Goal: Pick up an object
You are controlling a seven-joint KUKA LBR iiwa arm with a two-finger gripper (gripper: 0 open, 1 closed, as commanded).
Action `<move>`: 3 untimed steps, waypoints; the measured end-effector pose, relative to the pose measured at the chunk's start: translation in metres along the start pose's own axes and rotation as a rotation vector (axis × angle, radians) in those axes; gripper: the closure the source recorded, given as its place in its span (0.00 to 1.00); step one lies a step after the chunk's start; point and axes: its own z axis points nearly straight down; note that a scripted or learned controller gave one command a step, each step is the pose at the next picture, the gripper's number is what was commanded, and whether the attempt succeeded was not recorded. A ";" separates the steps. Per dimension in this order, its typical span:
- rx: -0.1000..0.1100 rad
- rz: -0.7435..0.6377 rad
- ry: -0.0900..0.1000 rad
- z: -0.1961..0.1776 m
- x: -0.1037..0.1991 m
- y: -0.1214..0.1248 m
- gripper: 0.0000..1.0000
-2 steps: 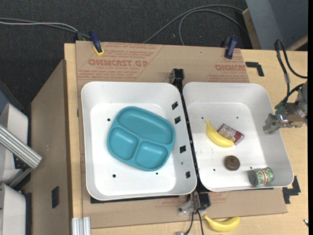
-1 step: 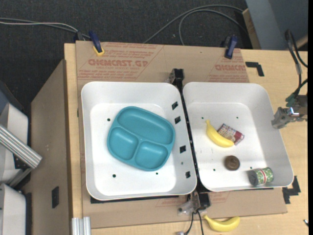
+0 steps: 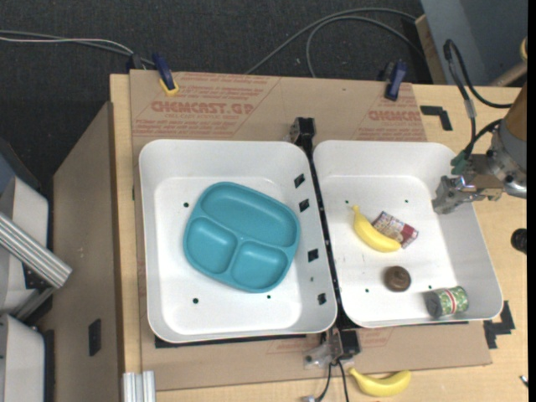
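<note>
— Where's your target?

— Your banana (image 3: pixel 373 234) lies mid-right of the frame, in the right bin (image 3: pixel 469 249), touching a small packet (image 3: pixel 395 227).

— How will it handle?

— Probably light, soft and curved; take it across the middle, gently.

— And the gripper (image 3: pixel 448 193)?

— At the bin's upper right edge, holding nothing.

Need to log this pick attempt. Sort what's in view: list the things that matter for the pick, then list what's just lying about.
For the pick:
gripper, at the right bin's right rim
banana, touching the small packet
brown round object
green can, on its side

Lying about:
blue divided plate in the left bin
second banana outside the bins
</note>
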 end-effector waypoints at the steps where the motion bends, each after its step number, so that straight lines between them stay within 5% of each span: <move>1: -0.001 -0.001 0.000 -0.003 0.058 0.020 1.00; 3: 0.003 0.003 -0.001 0.007 0.153 0.051 1.00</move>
